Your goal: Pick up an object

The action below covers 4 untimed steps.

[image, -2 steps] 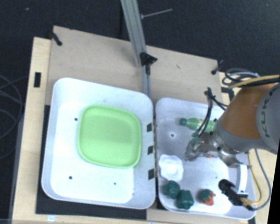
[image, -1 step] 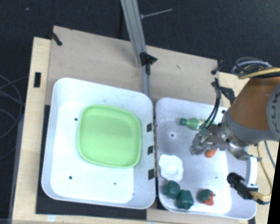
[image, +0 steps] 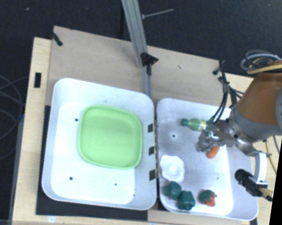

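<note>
My gripper (image: 206, 142) hangs over the upper middle of the right bin (image: 221, 209), below the orange-banded wrist. A small orange object (image: 212, 153) lies right against its lower right side; I cannot tell whether it is gripped or resting on the bin floor. Just up and left of the gripper lies a green bottle (image: 194, 124) on its side. A white cup (image: 172, 168) sits lower left in the bin. Along the front wall are two dark green pieces (image: 173, 189) (image: 186, 200) and a red and green piece (image: 208, 198).
The left bin (image: 56, 175) holds a light green square plate (image: 110, 136). A grey metal pole (image: 136, 26) slants down to the divider between the bins. A black fitting (image: 247, 180) sticks in at the right bin's right wall.
</note>
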{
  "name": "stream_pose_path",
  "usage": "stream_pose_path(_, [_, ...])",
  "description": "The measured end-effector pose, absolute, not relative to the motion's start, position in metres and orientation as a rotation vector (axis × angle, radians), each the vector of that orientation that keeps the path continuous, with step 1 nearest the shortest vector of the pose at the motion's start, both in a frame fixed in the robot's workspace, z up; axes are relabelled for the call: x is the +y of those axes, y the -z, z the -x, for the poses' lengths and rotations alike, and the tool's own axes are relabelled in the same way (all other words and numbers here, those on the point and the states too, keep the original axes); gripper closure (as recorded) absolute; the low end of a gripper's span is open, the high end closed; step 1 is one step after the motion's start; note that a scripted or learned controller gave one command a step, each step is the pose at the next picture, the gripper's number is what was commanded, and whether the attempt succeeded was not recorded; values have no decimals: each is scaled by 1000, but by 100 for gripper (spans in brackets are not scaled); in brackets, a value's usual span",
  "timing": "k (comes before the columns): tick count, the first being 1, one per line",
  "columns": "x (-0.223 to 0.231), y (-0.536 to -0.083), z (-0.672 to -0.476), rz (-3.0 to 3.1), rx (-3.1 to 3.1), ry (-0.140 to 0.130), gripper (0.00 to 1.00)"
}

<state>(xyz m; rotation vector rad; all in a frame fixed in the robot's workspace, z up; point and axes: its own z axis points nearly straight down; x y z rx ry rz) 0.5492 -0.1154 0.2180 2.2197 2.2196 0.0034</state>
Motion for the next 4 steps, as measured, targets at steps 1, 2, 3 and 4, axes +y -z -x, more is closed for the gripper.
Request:
stream_pose_path(1, [-64, -232, -558, -2216, 2225, -3, 100])
stream_pose_path(2, [-16, -228, -565, -2217, 2227, -1, 100])
stream_pose_path(3, [25, -227, -583, -2218, 2225, -1, 100])
stream_pose_path(4, [65, -234, -593, -2218, 2225, -2, 100])
